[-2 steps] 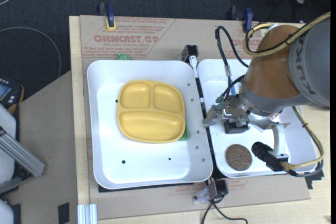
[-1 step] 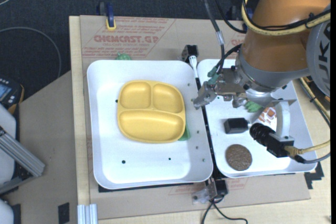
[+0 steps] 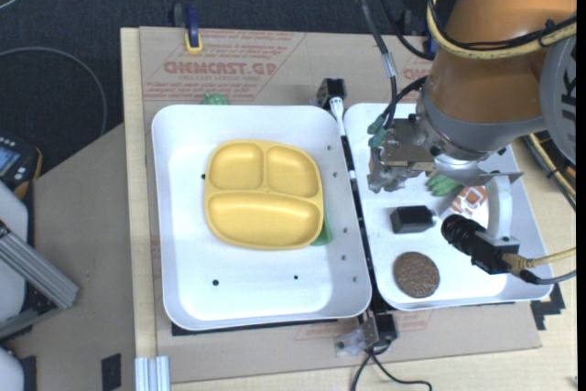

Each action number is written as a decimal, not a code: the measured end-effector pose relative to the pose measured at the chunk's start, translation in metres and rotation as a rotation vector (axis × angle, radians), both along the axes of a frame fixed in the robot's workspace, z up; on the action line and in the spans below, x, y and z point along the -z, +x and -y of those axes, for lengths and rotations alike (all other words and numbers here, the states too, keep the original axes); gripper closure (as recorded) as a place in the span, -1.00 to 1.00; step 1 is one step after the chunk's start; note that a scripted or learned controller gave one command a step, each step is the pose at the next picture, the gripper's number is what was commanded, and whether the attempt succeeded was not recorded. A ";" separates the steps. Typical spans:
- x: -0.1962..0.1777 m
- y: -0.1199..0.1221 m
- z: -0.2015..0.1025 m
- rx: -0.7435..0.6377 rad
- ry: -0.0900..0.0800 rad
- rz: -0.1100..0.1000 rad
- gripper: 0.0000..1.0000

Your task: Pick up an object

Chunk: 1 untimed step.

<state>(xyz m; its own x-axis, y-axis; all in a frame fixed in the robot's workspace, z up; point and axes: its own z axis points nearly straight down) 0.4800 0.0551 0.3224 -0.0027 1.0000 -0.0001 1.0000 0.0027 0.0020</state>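
My gripper hangs low over the upper left part of the right bin, close to the wall between the two bins. A small black block lies just below and to the right of it, apart from it. Nearer the front, a brown round disc rests on the bin floor. A green item and an orange-and-white item lie to the gripper's right, partly hidden by the arm. Nothing shows in the gripper's grasp.
The left bin holds a yellow divided plate with a green scrap peeking out at its lower right. A black fitting with a yellow cable juts over the right bin. A blue clamp sits on the board's far edge.
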 end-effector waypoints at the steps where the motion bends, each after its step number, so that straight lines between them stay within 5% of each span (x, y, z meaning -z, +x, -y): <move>1: -0.081 0.002 -0.059 -0.005 0.004 0.007 1.00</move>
